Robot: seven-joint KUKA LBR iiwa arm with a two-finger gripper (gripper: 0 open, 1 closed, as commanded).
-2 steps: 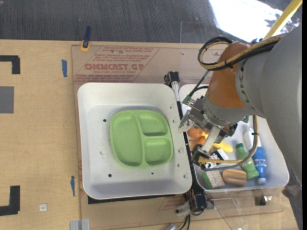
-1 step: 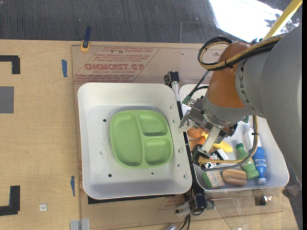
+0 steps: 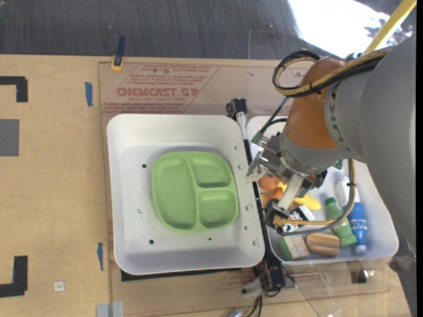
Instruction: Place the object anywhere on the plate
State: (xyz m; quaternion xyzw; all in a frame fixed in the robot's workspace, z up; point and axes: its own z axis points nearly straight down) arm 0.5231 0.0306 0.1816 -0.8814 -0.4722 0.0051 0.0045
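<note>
The grey-and-orange arm's end effector (image 3: 285,200), its grip state impossible to tell, is down among the cluttered toys in the right white bin (image 3: 386,243), apparently at the picking step; next, carry one onto the bare green divided plastic plate (image 3: 195,191) in the left white bin (image 3: 125,197).

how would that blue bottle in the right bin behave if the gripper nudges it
The blue bottle looks rounded and lies among clutter against the right bin wall, so it would probably roll or slide rather than tip. It seems small and plastic, so likely light and rigid.
</note>
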